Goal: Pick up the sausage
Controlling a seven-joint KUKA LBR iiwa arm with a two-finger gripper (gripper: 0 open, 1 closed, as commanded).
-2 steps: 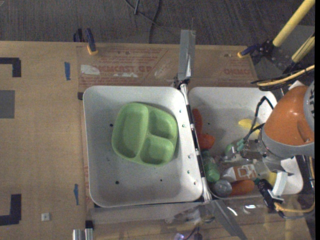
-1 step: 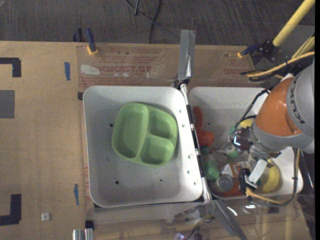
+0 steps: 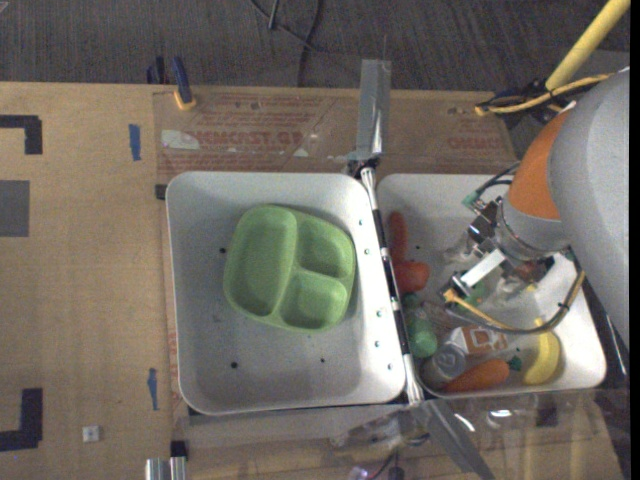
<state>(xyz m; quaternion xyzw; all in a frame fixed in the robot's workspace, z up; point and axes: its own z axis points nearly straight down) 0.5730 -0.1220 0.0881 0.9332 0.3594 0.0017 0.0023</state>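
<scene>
The sausage [image 3: 397, 234] is a reddish-brown stick lying lengthwise along the left wall of the right bin [image 3: 440, 196]. My gripper [image 3: 478, 276] hangs over the middle of that bin, to the right of the sausage and a little nearer the camera, with a gap between them. The grey arm with its orange band [image 3: 535, 180] reaches in from the right and covers much of the bin's right side. Nothing shows between the gripper and the sausage except bare bin floor.
A red rounded item [image 3: 411, 274] lies just below the sausage, then a green item [image 3: 421, 338]. A small carton [image 3: 470, 346], an orange carrot [image 3: 480, 375] and a yellow banana [image 3: 543, 359] crowd the near edge. The left bin [image 3: 200, 348] holds a green divided plate [image 3: 292, 266].
</scene>
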